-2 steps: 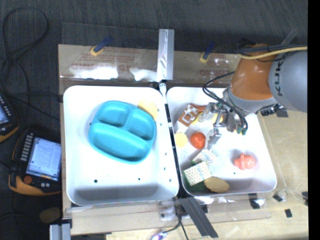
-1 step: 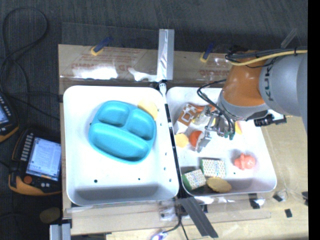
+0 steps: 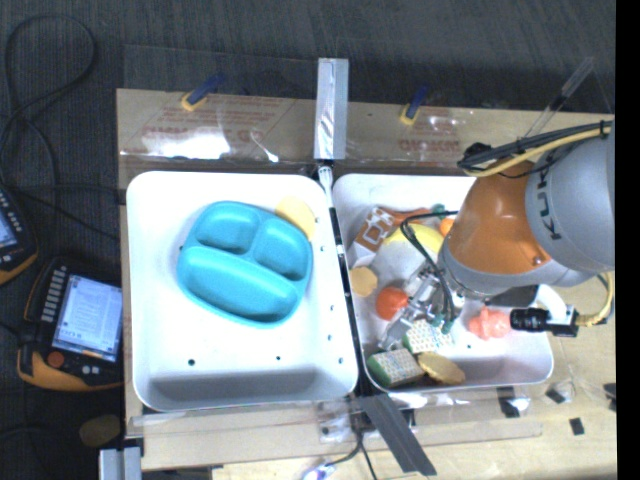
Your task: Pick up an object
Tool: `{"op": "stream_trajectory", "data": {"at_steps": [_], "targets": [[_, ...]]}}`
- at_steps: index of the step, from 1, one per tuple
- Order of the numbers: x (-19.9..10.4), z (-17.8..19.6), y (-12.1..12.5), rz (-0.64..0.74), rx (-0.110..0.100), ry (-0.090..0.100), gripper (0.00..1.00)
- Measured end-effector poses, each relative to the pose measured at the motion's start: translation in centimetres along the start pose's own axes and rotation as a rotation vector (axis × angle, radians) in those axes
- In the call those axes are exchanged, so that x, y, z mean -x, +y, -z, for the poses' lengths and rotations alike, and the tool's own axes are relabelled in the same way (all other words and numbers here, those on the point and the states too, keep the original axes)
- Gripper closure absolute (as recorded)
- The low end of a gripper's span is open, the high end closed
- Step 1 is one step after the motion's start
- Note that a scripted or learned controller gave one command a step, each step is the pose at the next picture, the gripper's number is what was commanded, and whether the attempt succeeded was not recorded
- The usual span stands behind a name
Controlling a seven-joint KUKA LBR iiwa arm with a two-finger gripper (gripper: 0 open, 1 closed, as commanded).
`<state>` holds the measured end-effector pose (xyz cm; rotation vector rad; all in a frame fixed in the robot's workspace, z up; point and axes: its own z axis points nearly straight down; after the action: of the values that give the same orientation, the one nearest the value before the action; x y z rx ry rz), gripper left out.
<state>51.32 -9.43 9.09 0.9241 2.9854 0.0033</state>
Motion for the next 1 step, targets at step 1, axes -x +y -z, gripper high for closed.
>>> {"op": "stream_trajectory", "data": {"at_steps": [1], "targets": [[0.08, 1.01, 0.09, 0.001, 0.000, -0.001, 1.00]]}}
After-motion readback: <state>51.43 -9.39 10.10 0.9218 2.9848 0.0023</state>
